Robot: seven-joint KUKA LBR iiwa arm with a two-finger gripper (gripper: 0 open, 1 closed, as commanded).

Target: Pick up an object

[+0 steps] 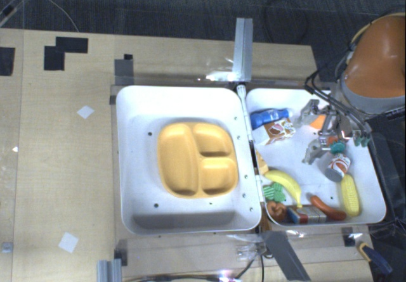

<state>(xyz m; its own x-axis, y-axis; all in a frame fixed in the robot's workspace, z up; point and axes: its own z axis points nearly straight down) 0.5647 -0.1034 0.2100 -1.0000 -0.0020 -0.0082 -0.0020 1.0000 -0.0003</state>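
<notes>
The right white bin (298, 98) holds several small objects. A blue packet (269, 116) and a brown-and-white packet (280, 129) lie at its back left. A yellow banana (285, 184), a green toy (274, 192), a red sausage (327, 206) and a corn cob (349, 194) lie along the front. My gripper (315, 130) hangs over the bin's right middle, open, with one finger toward the back and one toward the front. Nothing shows between them. A small grey-and-red cup (338, 166) lies just in front of the gripper.
The left white bin (133, 147) holds a yellow divided tray (195, 158). A metal post (243, 46) stands behind the wall between the bins. The orange-banded arm (377, 59) looms over the right bin's back right corner. Wooden bench (57, 166) stretches to the left.
</notes>
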